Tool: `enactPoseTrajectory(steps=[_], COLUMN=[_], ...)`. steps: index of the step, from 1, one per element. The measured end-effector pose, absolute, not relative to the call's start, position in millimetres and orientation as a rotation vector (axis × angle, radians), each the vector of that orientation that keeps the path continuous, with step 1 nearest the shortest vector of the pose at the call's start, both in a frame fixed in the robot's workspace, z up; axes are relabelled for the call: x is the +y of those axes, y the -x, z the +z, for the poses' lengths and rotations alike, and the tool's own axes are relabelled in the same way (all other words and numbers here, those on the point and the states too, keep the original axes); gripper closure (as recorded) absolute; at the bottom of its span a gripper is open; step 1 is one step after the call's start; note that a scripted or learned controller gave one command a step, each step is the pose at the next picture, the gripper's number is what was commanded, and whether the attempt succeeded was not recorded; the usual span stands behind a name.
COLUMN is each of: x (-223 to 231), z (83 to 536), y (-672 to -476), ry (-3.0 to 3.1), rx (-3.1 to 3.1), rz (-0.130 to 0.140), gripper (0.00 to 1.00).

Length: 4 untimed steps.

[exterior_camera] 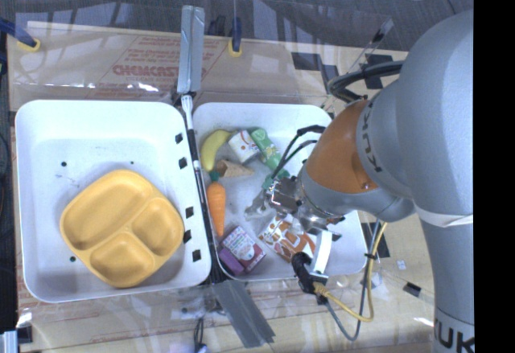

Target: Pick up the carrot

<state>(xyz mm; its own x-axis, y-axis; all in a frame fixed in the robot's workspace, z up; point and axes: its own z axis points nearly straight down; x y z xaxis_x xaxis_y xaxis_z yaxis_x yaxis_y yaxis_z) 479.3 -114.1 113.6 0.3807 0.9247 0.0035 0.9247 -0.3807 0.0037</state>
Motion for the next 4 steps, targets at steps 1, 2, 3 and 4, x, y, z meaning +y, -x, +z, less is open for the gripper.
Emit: enactPoseTrajectory(steps=[1,2,3,4], x=[-114,-173,-103,-144], z=[114,108,92,93], y=[-479.4,-489.2,-478.5,-479.0], ry=[-2.609,-2.476,-2.642,-2.732], rx=[1.747,1.941,1.698,1.549], rz=[0.008,-0.004,0.003,0.005], gripper=[0.0,0.0,0.0,0.0])
